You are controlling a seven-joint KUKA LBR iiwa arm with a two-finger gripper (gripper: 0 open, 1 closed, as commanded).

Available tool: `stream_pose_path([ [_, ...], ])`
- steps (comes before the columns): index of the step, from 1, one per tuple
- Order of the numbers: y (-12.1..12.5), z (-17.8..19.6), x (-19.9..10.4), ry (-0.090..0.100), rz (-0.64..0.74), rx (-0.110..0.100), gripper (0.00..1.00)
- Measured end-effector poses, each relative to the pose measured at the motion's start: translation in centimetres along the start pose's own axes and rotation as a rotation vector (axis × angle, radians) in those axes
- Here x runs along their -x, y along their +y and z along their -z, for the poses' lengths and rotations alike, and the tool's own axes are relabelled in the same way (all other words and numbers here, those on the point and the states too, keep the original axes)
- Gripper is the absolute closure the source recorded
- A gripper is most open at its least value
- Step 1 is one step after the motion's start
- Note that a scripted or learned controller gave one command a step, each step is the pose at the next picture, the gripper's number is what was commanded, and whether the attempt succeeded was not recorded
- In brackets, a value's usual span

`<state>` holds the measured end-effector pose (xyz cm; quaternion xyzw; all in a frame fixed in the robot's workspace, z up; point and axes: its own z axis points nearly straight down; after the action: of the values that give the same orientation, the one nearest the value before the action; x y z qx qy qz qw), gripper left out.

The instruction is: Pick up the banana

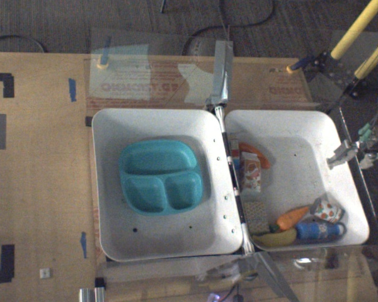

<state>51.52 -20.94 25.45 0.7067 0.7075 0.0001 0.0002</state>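
The yellow banana (277,238) lies against the front wall of the right bin (302,128), near its front left corner. An orange carrot (293,217) rests just behind it and a blue bottle (318,231) touches its right end. My gripper (341,156) pokes in at the right bin's right rim, well behind and to the right of the banana, with nothing seen in it.
A teal divided plate (162,176) sits in the left bin (113,231). The right bin also holds a second carrot (255,153), a snack packet (251,172), a waffle-like piece (256,214) and a patterned cup (328,211). Yellow-handled clamps (356,24) stand at the back right.
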Motion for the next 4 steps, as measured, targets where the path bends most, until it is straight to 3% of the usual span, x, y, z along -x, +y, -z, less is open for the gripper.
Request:
stream_pose_path([
  [1, 0.0, 1.0, 0.2, -0.001, -0.002, 0.003, 1.00],
  [2, 2.5, -6.5, -2.5, 0.000, 0.478, 0.001, 1.00],
  [3, 1.8, -13.8, -0.5, 0.002, -0.113, -0.003, 1.00],
  [4, 9.2, -16.7, 1.2, -0.003, -0.137, 0.006, 1.00],
])
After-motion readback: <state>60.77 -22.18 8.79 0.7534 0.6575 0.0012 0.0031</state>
